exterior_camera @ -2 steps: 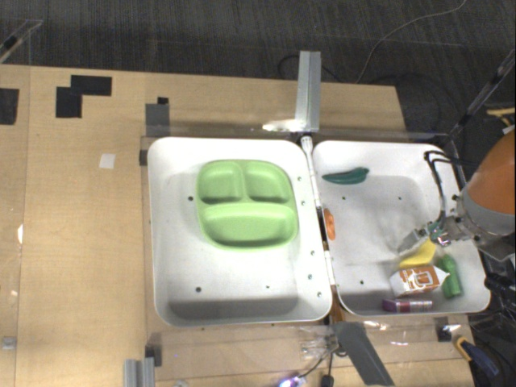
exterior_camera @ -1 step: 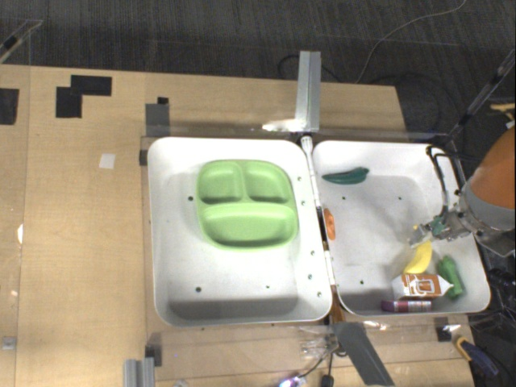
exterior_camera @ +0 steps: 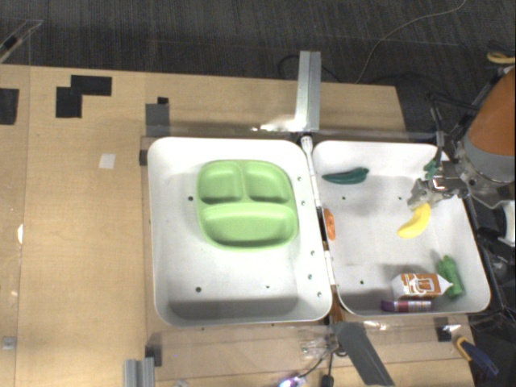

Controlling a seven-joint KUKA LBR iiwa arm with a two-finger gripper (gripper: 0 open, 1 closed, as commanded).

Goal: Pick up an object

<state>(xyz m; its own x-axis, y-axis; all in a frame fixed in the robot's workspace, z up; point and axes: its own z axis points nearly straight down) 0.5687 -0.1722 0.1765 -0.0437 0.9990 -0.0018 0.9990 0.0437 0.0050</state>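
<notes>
From above, the arm comes in at the right edge and its hand hangs over the far right part of the right bin. Just under and slightly nearer the camera lies a banana, the closest thing to the hand. Whether the hand touches it I cannot tell; the banana looks to be resting on the bin floor, not lifted. Whether the hand is spread or closed I cannot tell either, as the metal parts blur together.

Other candidates sit in the same bin: a dark green pepper near the far wall, a small carton and a purple marker by the near wall, a green piece at the near right corner, and something orange against the divider. The left bin holds a green tray.

To my eye nothing has been picked up yet. The reach seems made; the grasp and the lift remain.
</notes>
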